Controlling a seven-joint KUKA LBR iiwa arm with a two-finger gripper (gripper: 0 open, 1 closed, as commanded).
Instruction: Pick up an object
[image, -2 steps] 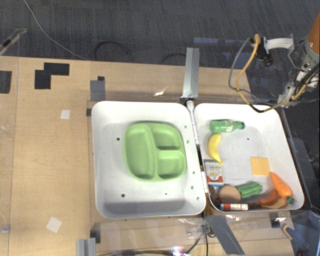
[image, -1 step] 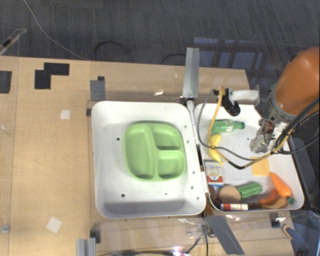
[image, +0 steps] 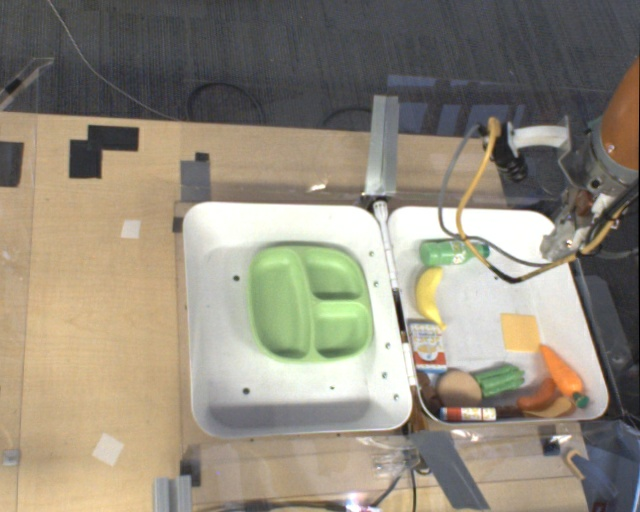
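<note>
From above, the end effector hangs at the right bin's far right corner; whether it is apart or together I cannot tell. A banana lies near that bin's left wall, a carrot by its right edge. The left bin holds a green divided tray.

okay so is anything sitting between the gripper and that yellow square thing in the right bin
Nothing visible blocks it. The gripper hangs over the upper right edge of the right bin, and the yellow square lies flat below it on bare bin floor. The black and yellow cables drape to its left, across the green can, not over that stretch.
</note>
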